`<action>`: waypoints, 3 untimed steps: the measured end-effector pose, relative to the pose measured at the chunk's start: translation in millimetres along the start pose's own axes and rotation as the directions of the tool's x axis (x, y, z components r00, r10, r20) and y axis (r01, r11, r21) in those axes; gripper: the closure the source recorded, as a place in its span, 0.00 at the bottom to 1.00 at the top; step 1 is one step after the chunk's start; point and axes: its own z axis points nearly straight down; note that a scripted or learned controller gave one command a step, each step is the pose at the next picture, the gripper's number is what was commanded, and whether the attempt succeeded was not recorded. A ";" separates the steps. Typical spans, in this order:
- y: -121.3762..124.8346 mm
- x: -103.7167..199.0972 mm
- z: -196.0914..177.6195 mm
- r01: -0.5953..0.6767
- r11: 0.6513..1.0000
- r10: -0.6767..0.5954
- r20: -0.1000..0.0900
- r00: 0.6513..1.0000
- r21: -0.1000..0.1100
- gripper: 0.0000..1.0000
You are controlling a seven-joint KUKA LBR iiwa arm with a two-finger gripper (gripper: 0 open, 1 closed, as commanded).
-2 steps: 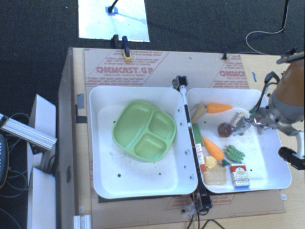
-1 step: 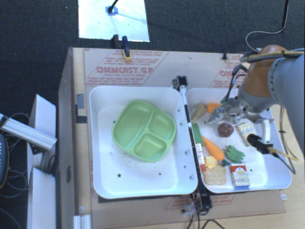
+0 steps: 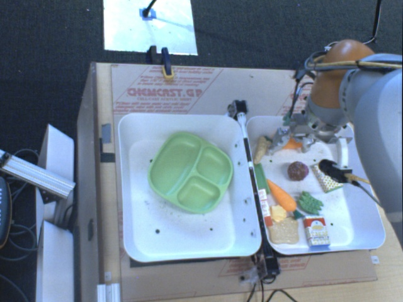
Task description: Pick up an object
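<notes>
White plastic bins sit side by side on your bench. Your left bin [image 3: 145,231] holds a green divided plate [image 3: 191,172], lying flat near its middle. Your right bin [image 3: 362,228] holds the small toy foods. A carrot [image 3: 281,195] lies slantwise near the divider, with a green leafy piece [image 3: 310,202] just beside its lower end. A dark red ball [image 3: 298,170] sits above them, a yellow cube [image 3: 278,213] and a slice of bread [image 3: 284,231] lie towards the near edge, and a small red carton [image 3: 317,231] rests just beside the bread. A pale wedge [image 3: 262,148] leans by the divider at the far end.

Your gripper [image 3: 296,138] hangs over the far part of the right bin, just above an orange piece [image 3: 291,145] that shows between the metal parts. From this slant you cannot tell whether the pincer is released or clenched, nor whether that orange piece is truly grasped.
</notes>
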 end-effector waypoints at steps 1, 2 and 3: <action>2.7 -4.7 2.7 -0.005 1.000 0.005 -0.002 1.000 -0.021 0.00; 2.6 7.3 3.7 -0.003 1.000 0.003 -0.002 1.000 -0.019 0.00; 2.7 6.9 3.8 -0.003 1.000 0.003 -0.004 1.000 -0.019 0.00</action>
